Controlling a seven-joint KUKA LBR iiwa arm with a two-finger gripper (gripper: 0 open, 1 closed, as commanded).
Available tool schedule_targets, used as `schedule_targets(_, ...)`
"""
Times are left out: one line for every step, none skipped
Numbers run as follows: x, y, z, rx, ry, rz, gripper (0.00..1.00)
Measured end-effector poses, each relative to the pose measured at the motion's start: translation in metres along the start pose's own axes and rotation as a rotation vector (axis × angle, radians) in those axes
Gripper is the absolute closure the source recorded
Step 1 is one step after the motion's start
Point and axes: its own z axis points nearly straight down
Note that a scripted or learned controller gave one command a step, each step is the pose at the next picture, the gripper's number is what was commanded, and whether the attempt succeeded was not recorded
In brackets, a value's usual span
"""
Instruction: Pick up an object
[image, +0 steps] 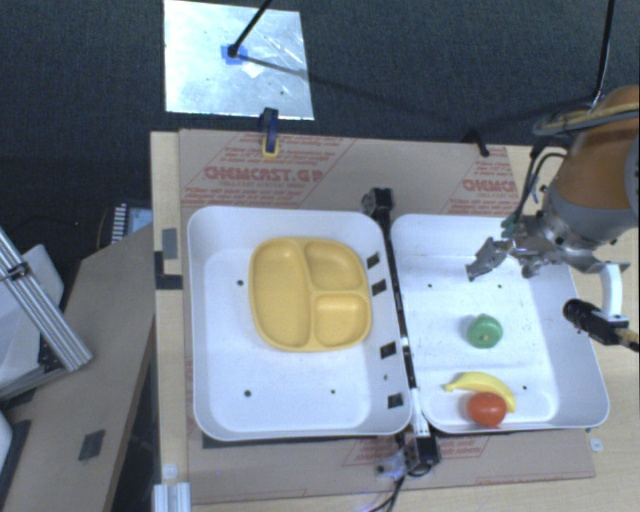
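Observation:
In the right bin (570, 400) a small green round object (485, 331) lies near the middle. A yellow banana (480, 384) and a red tomato (487, 409) touch each other near the front wall. My gripper (487, 258) hangs over the back part of this bin, up and slightly left of the green object, and nothing shows in it. The grey and orange arm comes in from the upper right.
The left bin (215, 330) holds a yellow divided plate (308, 293) with three compartments. A black divider strip (392, 300) runs between the two bins. Both bins rest on a cardboard sheet (300, 170). A shiny metal plate (238, 58) lies beyond the bench.

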Motion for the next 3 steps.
schedule_targets(0.003, 0.002, 0.062, 0.004, 0.001, 0.002, 0.00)
schedule_targets(0.004, 0.002, 0.114, 0.003, 0.001, 0.003, 0.00)
schedule_targets(0.003, 0.003, 0.101, -0.002, -0.001, 0.004, 1.00)
